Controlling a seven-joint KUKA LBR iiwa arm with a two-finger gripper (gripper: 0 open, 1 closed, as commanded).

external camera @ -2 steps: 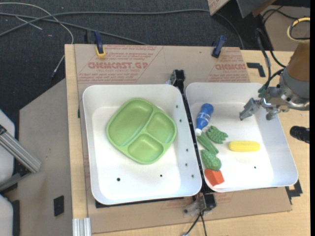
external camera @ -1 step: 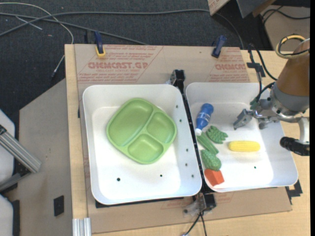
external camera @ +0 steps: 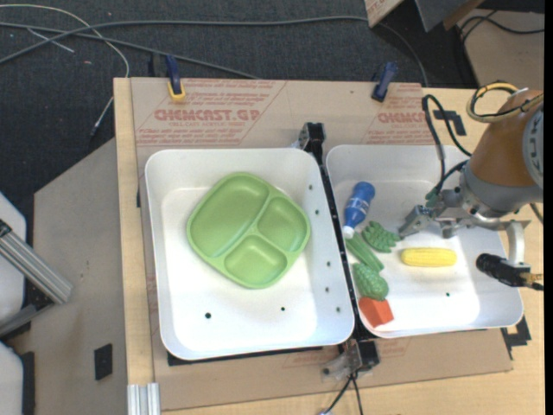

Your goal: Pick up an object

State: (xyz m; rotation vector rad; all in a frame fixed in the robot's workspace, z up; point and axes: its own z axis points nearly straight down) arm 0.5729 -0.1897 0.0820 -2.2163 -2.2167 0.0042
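The right bin (external camera: 495, 311) holds several small objects. A yellow corn cob (external camera: 428, 257) lies near its middle. A blue bottle with a white cap (external camera: 358, 206) rests against the left wall. Two green toy vegetables (external camera: 377, 236) (external camera: 370, 277) lie below the bottle, and an orange block (external camera: 376, 311) sits at the front left corner. My gripper (external camera: 429, 225) hangs just above and behind the corn cob, open, with nothing between its fingers.
A light green divided plate (external camera: 249, 229) lies in the left bin (external camera: 160, 232). A black clamp (external camera: 312, 135) sits at the back between the bins. Cables (external camera: 441, 128) trail from the arm over the right bin's far corner.
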